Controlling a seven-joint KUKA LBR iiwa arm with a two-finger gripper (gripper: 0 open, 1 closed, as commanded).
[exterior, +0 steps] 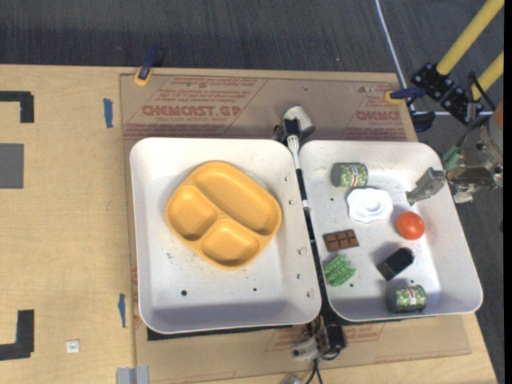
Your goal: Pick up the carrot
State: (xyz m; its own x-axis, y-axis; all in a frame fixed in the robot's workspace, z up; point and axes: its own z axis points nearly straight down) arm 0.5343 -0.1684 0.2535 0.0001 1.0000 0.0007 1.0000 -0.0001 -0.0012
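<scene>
The only carrot-coloured thing is a small orange-red item (410,226) that looks round from above. It lies in the right part of the right bin (448,294). My gripper (422,187) reaches in over that bin's right rim, up and slightly right of the orange item and apart from it. Nothing shows in its grip. The wrist behind it is partly cut off by the frame's edge.
The right bin also holds a green can (350,174), a white lid-like piece (370,206), a brown chocolate bar (342,239), a leafy green item (339,270), a black block (395,262) and a second can (408,297). A yellow divided tray (223,213) lies in the left bin (152,294).
</scene>
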